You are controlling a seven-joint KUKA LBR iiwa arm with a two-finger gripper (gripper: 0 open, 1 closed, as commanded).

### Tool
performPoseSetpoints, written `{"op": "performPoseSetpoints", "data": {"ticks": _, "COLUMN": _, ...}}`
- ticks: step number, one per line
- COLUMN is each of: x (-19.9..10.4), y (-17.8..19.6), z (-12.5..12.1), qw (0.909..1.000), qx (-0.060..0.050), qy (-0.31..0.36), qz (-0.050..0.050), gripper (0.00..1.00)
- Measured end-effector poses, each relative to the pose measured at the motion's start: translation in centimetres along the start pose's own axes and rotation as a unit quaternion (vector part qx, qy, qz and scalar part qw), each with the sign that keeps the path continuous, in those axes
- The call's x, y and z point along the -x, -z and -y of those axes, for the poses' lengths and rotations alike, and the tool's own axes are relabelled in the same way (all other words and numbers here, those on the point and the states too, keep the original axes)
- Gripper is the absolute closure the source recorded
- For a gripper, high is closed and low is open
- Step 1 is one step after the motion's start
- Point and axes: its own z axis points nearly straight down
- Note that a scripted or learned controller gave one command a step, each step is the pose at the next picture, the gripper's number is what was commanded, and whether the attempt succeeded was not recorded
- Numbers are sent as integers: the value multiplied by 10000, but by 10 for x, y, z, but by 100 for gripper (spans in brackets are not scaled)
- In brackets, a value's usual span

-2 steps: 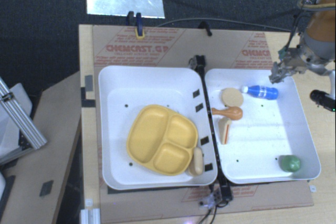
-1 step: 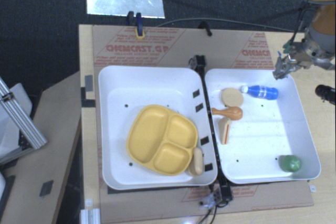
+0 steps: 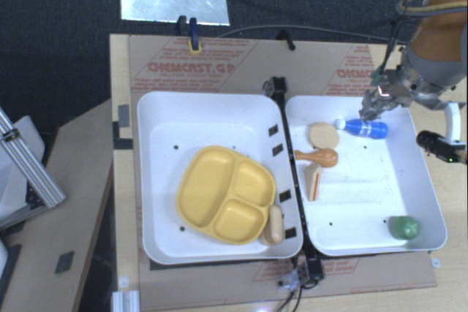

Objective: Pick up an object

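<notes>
- Blue bottle [image 3: 365, 128] is the likely pick target: it lies on its side in the right bin [image 3: 420, 179], near the far wall, long axis running roughly left-right, white cap end pointing left toward the divider.
- Gripper [image 3: 371, 109] sits right over the bottle's middle, just above or touching it; arm comes in from the right, so it looks set for a grasp across the short axis. Pincer state: cannot tell, too small and blurred.
- Yellow tray [image 3: 219, 190] lies flat in the left bin [image 3: 157, 157], with a tan piece [image 3: 274, 224] at its near-right edge.
- Tan disc [image 3: 322, 135], brown spoon-like piece [image 3: 318, 156] and a pale stick [image 3: 312, 180] cluster just left of the bottle.
- Green ball [image 3: 403, 227] sits in the near-right corner, well apart.
</notes>
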Motion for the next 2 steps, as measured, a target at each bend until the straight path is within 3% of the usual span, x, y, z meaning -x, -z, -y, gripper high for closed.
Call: {"op": "performPoseSetpoints", "data": {"ticks": 2, "x": -104, "y": 4, "z": 31, "qw": 10000, "qx": -6, "qy": 4, "qz": -3, "gripper": 100}}
